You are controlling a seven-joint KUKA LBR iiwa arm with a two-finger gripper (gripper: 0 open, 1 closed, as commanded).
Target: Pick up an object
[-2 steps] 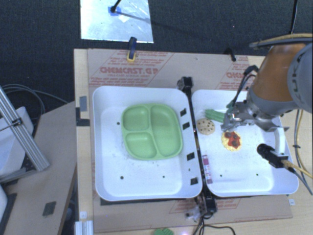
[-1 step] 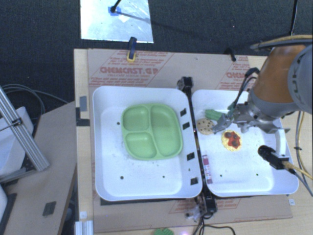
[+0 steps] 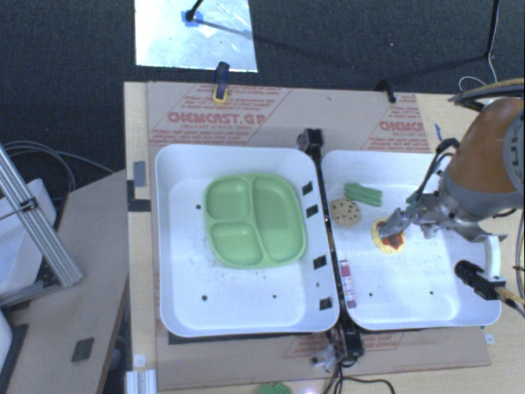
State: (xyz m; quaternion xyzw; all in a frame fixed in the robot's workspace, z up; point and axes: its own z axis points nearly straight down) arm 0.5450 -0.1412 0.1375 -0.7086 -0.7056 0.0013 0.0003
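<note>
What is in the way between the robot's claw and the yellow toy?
Nothing visible. The gripper is right over the yellow toy in the right bin. The cookie and green piece lie off to the side.

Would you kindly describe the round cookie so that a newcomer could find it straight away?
Look in the right-hand white bin, near its left wall, beside the divider between the bins. The cookie is a flat tan disc with dark specks, just below the green ridged piece; the yellow and red item lies to its right under the pincer.

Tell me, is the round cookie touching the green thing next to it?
Apart. The camera view shows a strip of white bin floor between the cookie and the green thing.
</note>
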